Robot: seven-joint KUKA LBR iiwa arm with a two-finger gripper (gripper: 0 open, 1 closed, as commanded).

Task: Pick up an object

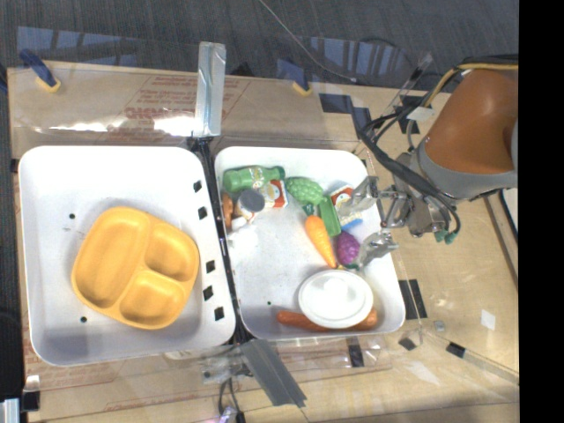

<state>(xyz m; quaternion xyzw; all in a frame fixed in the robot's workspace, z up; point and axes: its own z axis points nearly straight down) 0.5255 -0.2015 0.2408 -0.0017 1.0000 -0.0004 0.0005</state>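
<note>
My gripper (368, 225) hangs over the right side of the right bin (264, 276), with its two metal fingers (356, 201) spread apart and open. Just left of the fingers lie a purple round toy (346, 248) and an orange carrot (318, 239). A small blue and white piece (352, 226) shows beside the gap; nothing is clamped between the fingers. Further left are a green vegetable (307, 191), a green bottle (250, 180) and a small dark-capped item (250, 203). A white bowl (335, 298) sits at the bin's front, over a long orange piece (295, 319).
The left bin (44, 236) holds a yellow divided plate (134, 265). A black divider (216, 245) runs between the bins. The arm's orange band (471, 117) and loose cables (392, 130) sit above the bench at the right.
</note>
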